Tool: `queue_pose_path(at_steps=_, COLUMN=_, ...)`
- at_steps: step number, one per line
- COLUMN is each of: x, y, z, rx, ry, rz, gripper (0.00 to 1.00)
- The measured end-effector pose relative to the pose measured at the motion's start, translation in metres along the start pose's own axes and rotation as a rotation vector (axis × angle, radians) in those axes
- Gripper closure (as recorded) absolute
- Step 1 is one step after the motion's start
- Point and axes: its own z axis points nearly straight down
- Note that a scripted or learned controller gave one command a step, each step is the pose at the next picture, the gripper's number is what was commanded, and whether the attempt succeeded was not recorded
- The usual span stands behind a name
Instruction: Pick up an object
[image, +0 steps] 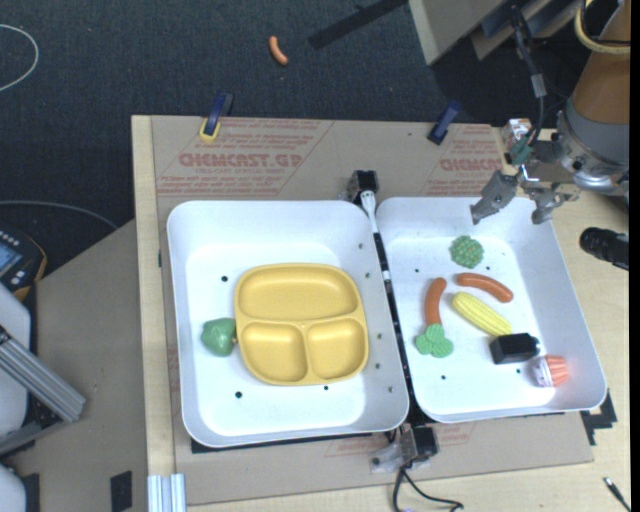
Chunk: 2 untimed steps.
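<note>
**Inspector:** Status of the gripper (519, 204)?

**Assistant:** Its 2 fingers are spread apart with nothing between them. It hangs over the far end of the right bin (570, 290), up and to the right of the green broccoli piece (465, 250).

**Inspector:** Candidate objects, taking the broccoli piece as reference?

**Assistant:** All in the right bin. The orange sausage (485, 287) lies just below it. The corn cob (481, 313) is below that, close to the sausage. The second sausage (433, 302) lies down and left, and a second green piece (434, 343) touches its lower end. The black block (514, 348) and the orange-and-white item (550, 371) sit farthest toward the near right corner.

**Inspector:** Risks?

**Assistant:** In my judgement, 3. The broccoli piece is small and rounded, so it may squirt out as the fingers close. The sausage and corn cob lie close together, so a descent there may nudge one while closing on the other. The bin wall lies near the gripper and a fingertip could clip it.

**Inspector:** Legible writing?

**Assistant:** Red print on the board beyond the bins (250, 155), reading roughly "CHEMCAST GP", repeated near the right bin. Smaller lines beneath are unreadable.
</note>
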Motion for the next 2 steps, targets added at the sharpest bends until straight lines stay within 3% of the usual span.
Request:
queue_pose_path(at_steps=1, x=0.000, y=0.002, z=-0.008, rx=-0.013, ry=-0.001, rz=-0.002, gripper=0.00)
queue_pose_path(at_steps=2, x=0.001, y=0.003, z=0.035, rx=-0.008, ry=-0.001, rz=-0.002, gripper=0.00)
